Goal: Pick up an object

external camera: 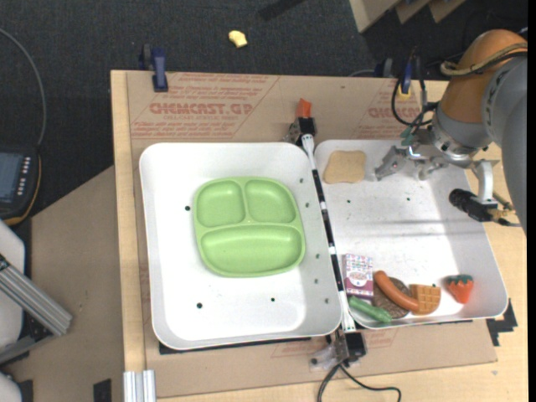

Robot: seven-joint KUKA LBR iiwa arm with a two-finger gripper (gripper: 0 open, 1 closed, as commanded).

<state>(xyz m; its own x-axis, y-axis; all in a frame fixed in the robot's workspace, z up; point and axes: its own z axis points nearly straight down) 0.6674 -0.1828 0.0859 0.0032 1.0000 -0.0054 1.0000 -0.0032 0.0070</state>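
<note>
Left bin (159,249): green divided plate (248,226), centred. Right bin (419,216): tan bread slice (344,167) at far left corner; along near edge, small purple carton (358,275), green pod (373,310), sausage (391,290), waffle (425,297), strawberry (459,286). Over far side of right bin: gripper (408,164), fingers spread apart, holding nothing, just right of bread slice, not touching it.

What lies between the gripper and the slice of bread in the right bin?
In the camera view, only bare white floor of the right bin separates the gripper from the slice of bread; nothing stands in that short stretch.
</note>
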